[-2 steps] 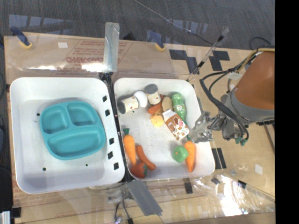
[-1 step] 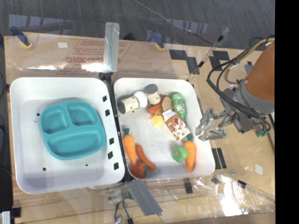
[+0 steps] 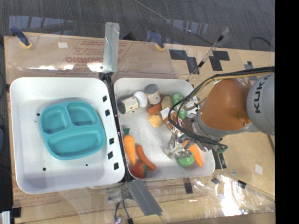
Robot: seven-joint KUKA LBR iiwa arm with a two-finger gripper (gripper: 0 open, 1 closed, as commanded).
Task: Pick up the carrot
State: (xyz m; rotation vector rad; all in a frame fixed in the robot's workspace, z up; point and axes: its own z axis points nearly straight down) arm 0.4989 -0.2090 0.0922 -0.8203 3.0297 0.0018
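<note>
An orange carrot (image 3: 129, 148) with a green top lies along the left wall of the right bin (image 3: 154, 139). A second orange, carrot-like piece (image 3: 197, 156) lies near the bin's front right corner, next to a green round item (image 3: 185, 161). My gripper (image 3: 180, 146) hangs low over that front right corner, right beside these two items and well to the right of the carrot at the left wall. The arm's orange band (image 3: 224, 106) hides part of the bin's right side. Nothing is visibly held.
A red pepper-like piece (image 3: 145, 158) and a red item (image 3: 138, 170) lie by the left carrot. Small cans (image 3: 152, 94), a white ball (image 3: 140, 97), a green item (image 3: 177, 98) and a yellow lump (image 3: 155, 120) crowd the back. A teal divided plate (image 3: 72, 129) sits in the left bin (image 3: 23, 171).
</note>
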